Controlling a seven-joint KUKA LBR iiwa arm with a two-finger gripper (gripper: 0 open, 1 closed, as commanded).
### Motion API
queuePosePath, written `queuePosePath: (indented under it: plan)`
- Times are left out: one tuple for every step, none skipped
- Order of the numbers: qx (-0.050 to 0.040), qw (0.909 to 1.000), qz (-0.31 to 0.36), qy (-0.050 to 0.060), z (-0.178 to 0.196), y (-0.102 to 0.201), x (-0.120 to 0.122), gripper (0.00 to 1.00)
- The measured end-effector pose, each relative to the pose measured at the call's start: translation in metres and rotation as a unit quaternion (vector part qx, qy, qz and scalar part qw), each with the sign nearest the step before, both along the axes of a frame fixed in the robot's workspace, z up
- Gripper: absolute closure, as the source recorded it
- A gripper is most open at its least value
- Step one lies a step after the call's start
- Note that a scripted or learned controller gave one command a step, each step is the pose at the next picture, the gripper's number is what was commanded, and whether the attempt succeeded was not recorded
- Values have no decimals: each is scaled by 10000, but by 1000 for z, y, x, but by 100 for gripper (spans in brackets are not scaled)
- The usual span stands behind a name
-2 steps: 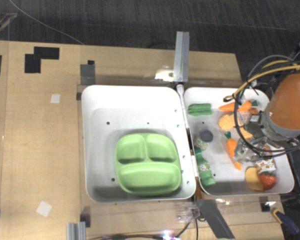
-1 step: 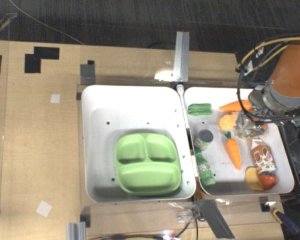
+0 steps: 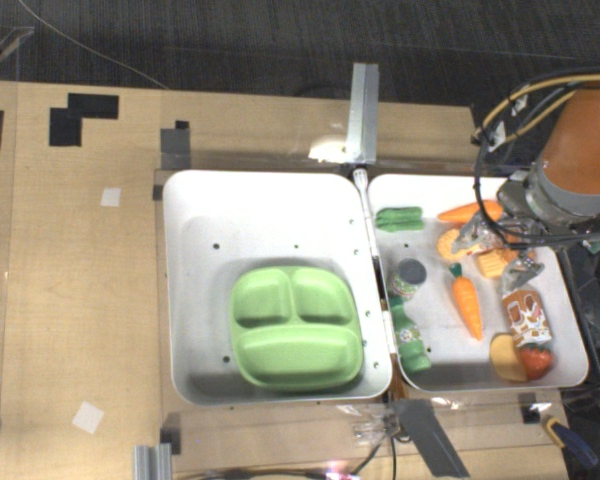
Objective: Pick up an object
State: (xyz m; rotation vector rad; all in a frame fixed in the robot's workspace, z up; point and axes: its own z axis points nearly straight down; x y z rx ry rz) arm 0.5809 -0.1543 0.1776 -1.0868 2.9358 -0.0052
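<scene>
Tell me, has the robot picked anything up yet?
Not that I can see. The hand is low over the toy food at the back of the right bin, near an orange piece. The carrot lies flat. Grabbing and lifting are left.

Left bin point(image 3: 195, 268): white, containing a light green divided tray point(image 3: 295, 328). Right bin point(image 3: 435, 363): white, containing orange carrot point(image 3: 467, 306), green block point(image 3: 399, 218), red-and-white printed packet point(image 3: 527, 318). Surface point(image 3: 70, 298): tan wood with black marks.
</scene>
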Motion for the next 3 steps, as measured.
queuePosePath:
  plan:
    - [-40, 9999, -98, -77, -70, 9, -9, 0]
    - [-47, 9997, -236, -83, -77, 9, -12, 0]
    - [-38, 9994, -346, -87, -77, 18, -16, 0]
